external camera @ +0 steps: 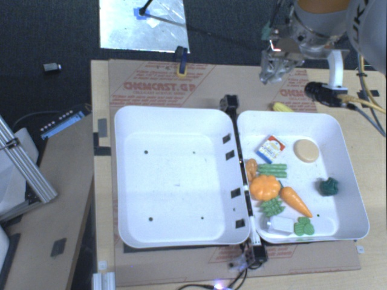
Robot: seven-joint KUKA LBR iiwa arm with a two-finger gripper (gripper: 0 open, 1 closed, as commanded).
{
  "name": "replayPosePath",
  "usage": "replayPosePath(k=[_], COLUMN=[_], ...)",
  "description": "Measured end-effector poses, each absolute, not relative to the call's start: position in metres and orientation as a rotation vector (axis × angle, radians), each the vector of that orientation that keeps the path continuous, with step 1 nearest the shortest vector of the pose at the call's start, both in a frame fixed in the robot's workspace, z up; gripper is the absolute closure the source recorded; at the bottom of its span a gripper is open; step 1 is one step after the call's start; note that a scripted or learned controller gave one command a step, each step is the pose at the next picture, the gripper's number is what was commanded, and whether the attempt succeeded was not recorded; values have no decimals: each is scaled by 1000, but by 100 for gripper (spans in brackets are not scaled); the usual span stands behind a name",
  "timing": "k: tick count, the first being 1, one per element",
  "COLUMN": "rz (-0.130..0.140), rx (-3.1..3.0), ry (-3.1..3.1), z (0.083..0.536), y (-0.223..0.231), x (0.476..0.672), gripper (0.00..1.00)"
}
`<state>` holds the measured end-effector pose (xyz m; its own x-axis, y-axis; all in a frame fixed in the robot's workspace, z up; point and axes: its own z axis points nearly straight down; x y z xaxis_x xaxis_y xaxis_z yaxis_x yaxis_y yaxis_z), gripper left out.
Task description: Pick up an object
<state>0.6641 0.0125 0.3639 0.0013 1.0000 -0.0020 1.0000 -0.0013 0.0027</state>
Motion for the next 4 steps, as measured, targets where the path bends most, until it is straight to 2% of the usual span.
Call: replayPosePath(k=[1,2,3,4], rz=[-9,-3,27,8], rx=[2227,2217,2206,2215], ry=[2224,2231,2219,2217], z=[296,269,452,472], y=[-2,40,46,39], x=[598,556,544,617], gripper=[100,100,100,100])
